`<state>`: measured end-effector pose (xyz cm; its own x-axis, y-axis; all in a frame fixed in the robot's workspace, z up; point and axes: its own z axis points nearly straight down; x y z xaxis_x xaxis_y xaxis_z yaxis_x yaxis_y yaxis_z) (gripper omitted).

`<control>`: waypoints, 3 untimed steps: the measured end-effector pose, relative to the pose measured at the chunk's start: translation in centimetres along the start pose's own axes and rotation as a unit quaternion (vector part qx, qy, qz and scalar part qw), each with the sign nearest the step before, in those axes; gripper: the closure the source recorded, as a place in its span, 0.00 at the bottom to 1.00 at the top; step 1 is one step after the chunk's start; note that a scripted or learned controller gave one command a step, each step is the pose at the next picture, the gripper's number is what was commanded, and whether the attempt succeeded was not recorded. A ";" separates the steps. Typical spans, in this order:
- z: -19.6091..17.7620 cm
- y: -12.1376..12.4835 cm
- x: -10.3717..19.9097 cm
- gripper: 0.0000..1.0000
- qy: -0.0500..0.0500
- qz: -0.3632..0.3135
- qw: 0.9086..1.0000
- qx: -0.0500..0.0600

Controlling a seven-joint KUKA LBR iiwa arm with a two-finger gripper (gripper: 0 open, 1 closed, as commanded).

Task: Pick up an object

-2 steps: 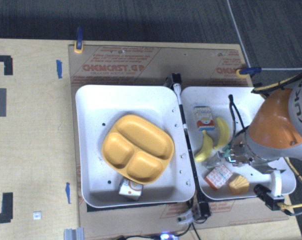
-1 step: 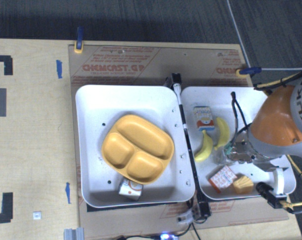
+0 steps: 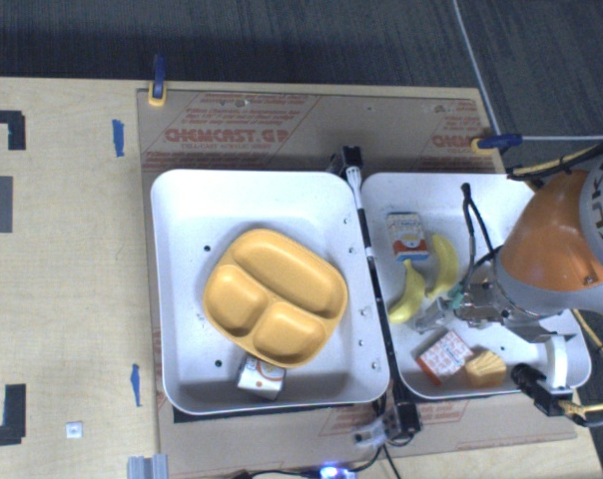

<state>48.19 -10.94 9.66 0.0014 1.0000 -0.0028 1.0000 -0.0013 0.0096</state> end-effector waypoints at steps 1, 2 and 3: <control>-1.0 0.1 0.0 1.00 -0.001 0.000 1.000 -0.002; -1.0 0.1 0.0 0.00 -0.001 0.000 1.000 -0.002; 1.1 -0.2 1.6 0.00 0.001 0.000 1.000 0.004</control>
<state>47.96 -9.30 8.58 0.0008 1.0000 -0.0009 1.0000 -0.0008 0.0017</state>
